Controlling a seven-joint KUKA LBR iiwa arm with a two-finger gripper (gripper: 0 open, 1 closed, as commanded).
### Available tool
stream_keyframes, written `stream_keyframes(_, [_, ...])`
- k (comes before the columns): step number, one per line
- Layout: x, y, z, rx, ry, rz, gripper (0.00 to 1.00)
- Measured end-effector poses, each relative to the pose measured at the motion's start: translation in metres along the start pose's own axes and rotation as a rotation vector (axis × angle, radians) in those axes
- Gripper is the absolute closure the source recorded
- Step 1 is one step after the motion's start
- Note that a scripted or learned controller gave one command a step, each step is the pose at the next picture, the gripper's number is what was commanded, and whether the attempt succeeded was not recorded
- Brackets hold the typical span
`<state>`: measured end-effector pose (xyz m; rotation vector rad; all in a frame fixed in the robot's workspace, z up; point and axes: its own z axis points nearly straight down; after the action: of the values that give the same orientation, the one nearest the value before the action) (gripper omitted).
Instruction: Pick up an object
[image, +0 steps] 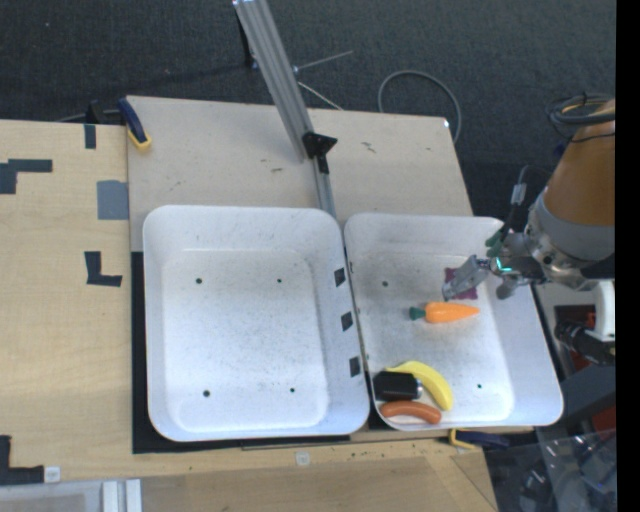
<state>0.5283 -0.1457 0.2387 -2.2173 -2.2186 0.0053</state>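
Note:
An orange toy carrot (452, 313) with a green stub lies in the middle of the right bin (520, 400). At that bin's front edge a yellow banana (432, 384) curves beside a small black block (396, 384), with a red sausage (410, 411) just in front of them. My gripper (485, 284) hangs over the bin's right side, just above and to the right of the carrot. It is open, its fingers (461, 283) apart with nothing between them.
The left bin (160, 300) sits beside the right one, with black clips along the shared wall. A slanted metal rail (290, 100) runs from the top of the view down to the bins' junction. The grey-and-orange arm (585, 190) stands at the right.

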Motion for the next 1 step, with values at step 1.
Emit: stream_keyframes(1, [0.0001, 0.0008, -0.0025, -0.004, -0.001, -0.001, 0.00])
